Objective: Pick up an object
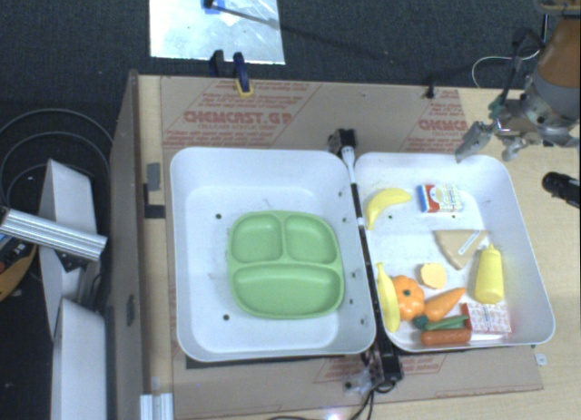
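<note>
Evenly lit from above, moderately bright, slightly washed and cool in tone. Strong glare on the foil sheet [216, 8] far left of and above the gripper [496, 137]. Soft sheen along the white bin [522, 228] rim just below the gripper; faint shadow inside the far bin [195, 228] walls. Dark carpet [64, 37] well left, underexposed, little texture. Low resolution overall; small items below the gripper soft-edged, labels unreadable. Gripper itself slightly blurred. Mild slant, straight edges barely bowed.
</note>
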Motion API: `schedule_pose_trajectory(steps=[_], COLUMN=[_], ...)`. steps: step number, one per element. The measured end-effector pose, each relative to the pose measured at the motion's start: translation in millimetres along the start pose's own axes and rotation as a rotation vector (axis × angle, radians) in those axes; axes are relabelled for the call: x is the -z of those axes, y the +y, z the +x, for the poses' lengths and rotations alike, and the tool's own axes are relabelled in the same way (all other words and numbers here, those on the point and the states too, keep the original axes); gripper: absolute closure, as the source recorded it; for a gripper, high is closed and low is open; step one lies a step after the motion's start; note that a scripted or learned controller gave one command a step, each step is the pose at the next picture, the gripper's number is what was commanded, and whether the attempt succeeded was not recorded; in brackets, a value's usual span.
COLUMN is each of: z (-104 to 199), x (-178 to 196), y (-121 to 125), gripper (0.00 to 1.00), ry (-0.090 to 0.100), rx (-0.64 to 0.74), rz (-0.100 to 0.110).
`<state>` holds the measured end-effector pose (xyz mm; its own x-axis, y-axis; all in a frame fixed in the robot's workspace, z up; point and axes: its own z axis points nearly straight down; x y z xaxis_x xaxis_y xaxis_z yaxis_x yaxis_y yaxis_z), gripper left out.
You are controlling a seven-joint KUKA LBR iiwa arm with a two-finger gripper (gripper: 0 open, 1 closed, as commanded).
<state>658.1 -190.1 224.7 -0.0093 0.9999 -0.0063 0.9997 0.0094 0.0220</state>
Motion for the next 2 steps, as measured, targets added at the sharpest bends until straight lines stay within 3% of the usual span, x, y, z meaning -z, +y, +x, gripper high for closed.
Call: schedule_pose_trajectory(steps=[1, 2], z=[23.5, 8.6], x=[-94.0, -135.8], y=[-44.2, -107.7], gripper=[0.00, 0.00], ry=[0.009, -0.001], rx=[-0.008, -0.011], rz=[0.029, 0.012])
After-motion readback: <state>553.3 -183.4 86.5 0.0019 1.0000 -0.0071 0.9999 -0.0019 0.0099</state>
